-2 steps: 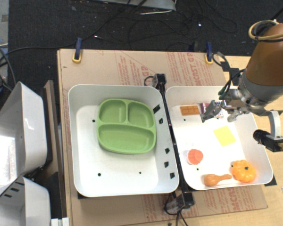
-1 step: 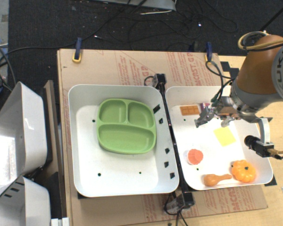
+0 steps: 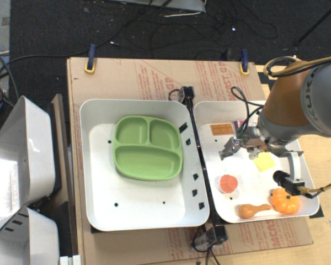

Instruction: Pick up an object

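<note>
The right bin [image 3: 209, 112] holds several small things, any of which could be picked. A tan gourd [image 3: 252, 209] lies near the bin's front edge, its long axis running left to right, the bulb at the left and the thin neck pointing right toward an orange pumpkin [image 3: 286, 201], which sits just beside it. The pumpkin is round and ribbed, with a glossy skin. A flat red disc [image 3: 228, 183] lies left of centre. A yellow block [image 3: 264, 162], squarish and matte, sits tilted like a diamond. A thin orange card [image 3: 221, 129] lies flat near the back, its long side left to right.

The tool [image 3: 235, 146] hangs over the middle of the right bin, between the card and the disc, just left of the yellow block. Its metal fingers are blurred against the white floor; whether they are spread or pressed together cannot be told, and nothing shows between them.

In the left bin [image 3: 94, 164] lies a green plate [image 3: 148, 148], smooth plastic with rounded corners and three compartments. Both bins rest on a brown cardboard-covered worktop [image 3: 127, 76].
</note>
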Controlling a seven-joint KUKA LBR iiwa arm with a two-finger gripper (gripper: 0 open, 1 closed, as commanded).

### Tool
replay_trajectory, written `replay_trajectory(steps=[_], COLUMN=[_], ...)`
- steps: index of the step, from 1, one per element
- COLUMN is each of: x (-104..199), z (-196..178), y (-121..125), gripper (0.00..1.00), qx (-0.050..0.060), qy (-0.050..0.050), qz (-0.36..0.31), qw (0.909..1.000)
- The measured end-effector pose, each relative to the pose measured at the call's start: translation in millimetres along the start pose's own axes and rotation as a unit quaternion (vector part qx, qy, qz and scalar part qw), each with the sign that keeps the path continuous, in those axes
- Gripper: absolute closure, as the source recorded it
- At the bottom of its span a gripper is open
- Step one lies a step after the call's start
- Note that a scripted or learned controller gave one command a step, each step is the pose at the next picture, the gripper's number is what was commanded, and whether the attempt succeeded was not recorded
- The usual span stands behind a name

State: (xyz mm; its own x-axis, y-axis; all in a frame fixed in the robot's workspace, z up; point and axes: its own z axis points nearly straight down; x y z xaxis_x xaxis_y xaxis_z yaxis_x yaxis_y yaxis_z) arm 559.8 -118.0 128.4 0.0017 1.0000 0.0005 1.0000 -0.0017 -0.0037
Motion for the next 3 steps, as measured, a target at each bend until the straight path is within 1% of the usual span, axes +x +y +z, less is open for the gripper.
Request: replay_trajectory(steps=[1, 2, 3], x=[0, -1, -1], z=[-13, -59, -109], y=[1, -6, -5], gripper=[1.00, 1.00, 1.00], qx=[-0.002, -0.004, -0.005], qy=[0.000, -0.001, -0.001], qz=[0.001, 0.000, -0.002], qw=[1.0000, 1.0000, 1.0000])
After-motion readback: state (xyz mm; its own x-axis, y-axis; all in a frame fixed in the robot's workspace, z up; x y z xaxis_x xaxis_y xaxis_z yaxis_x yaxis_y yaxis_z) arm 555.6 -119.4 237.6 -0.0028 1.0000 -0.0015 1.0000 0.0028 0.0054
